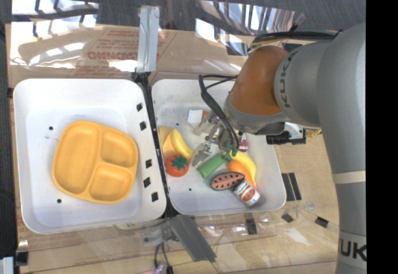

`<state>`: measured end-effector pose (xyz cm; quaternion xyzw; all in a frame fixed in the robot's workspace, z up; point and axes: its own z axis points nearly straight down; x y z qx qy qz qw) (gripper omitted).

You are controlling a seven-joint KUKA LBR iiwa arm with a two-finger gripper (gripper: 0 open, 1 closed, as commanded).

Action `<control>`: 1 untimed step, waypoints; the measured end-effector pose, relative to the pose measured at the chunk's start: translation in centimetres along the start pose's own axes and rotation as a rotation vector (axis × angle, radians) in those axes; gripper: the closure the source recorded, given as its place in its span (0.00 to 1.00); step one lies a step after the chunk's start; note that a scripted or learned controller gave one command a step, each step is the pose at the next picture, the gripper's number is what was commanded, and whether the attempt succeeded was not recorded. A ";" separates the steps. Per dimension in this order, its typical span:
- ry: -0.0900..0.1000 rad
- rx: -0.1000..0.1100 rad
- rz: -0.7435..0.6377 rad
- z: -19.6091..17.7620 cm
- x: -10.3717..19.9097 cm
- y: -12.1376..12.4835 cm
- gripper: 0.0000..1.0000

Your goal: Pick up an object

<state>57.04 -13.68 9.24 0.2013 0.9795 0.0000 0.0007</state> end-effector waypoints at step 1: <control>0.005 0.001 0.028 0.1 3.4 2.7 0.00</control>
